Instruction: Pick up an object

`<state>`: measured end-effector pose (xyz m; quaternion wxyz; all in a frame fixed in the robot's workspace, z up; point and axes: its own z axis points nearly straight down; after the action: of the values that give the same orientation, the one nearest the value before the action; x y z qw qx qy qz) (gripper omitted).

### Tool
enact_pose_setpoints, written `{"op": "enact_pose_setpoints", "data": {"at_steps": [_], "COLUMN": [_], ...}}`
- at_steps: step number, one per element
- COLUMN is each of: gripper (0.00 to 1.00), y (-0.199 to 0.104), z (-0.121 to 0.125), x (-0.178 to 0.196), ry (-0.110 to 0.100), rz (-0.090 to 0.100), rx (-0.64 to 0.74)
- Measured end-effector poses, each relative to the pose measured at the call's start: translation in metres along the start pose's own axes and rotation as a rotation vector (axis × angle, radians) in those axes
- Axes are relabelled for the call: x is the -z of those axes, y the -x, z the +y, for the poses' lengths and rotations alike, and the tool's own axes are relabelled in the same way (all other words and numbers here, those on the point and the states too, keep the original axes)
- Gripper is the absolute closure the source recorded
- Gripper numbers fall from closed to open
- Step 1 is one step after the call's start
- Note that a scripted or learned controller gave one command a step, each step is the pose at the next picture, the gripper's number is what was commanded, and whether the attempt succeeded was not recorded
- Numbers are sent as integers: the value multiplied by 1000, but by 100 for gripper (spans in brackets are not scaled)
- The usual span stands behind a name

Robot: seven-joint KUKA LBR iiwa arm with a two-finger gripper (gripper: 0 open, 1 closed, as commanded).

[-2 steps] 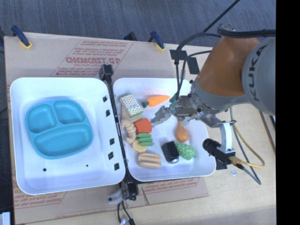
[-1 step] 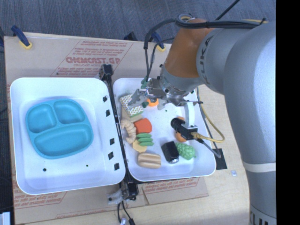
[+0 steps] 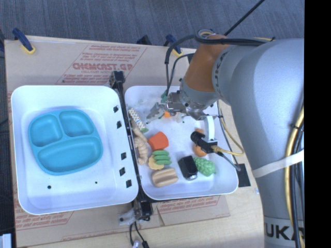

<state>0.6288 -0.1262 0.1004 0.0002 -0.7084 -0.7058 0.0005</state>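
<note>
overhead, the tool (image 3: 164, 109) hangs near the right bin's (image 3: 227, 187) far rim, grip state unclear.

Grey arm (image 3: 264, 112), orange band, black cables

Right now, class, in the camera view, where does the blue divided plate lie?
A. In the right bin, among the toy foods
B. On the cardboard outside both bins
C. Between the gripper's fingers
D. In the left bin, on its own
D: the blue divided plate lies flat inside the left bin, apart from the toy foods, which sit in the right bin under the arm.
</note>
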Motion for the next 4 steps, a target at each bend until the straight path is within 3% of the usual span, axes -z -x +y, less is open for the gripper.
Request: {"op": "enact_pose_setpoints", "data": {"at_steps": [1,2,3,4], "gripper": [0,0,0,0], "y": [56,46,34,-15], "z": [26,27,23,25], "x": [-10,-9,-12,-8], "ry": [-15,-8,-23,-13], "rz": [7,2,7,-13], "rx": [234,205,533,433]}}
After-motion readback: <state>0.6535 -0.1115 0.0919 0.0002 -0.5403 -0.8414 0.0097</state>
